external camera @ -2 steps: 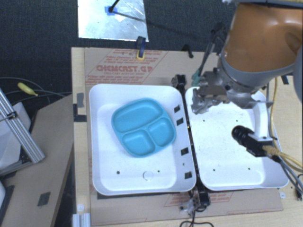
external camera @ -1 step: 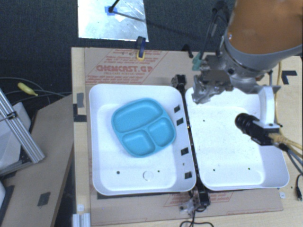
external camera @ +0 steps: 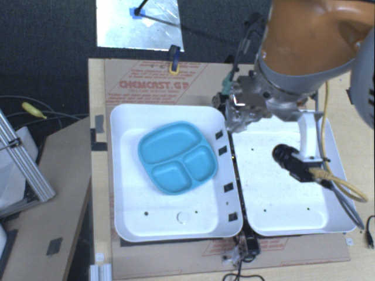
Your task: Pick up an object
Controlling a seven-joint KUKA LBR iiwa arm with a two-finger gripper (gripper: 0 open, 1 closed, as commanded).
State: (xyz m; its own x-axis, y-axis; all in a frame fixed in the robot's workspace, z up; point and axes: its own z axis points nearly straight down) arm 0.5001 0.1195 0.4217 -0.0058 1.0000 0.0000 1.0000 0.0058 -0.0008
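A blue plate with three compartments (external camera: pixel 176 157) lies flat in the left white bin (external camera: pixel 126 215), slightly above its middle. My gripper (external camera: pixel 236 111) hangs under the grey wrist and orange band (external camera: pixel 310 22). It sits over the far left corner of the right bin (external camera: pixel 293 221), close to the divide between the two bins. It is to the right of the plate and apart from it. Nothing shows between its fingers, and the wrist hides much of it.
A black cylindrical piece (external camera: pixel 291 160) on a white bracket, with a yellow cable (external camera: pixel 340 186), hangs over the right bin's middle. Cardboard with red print (external camera: pixel 152 84) lies behind the bins. A shiny sheet (external camera: pixel 137 16) lies further back.
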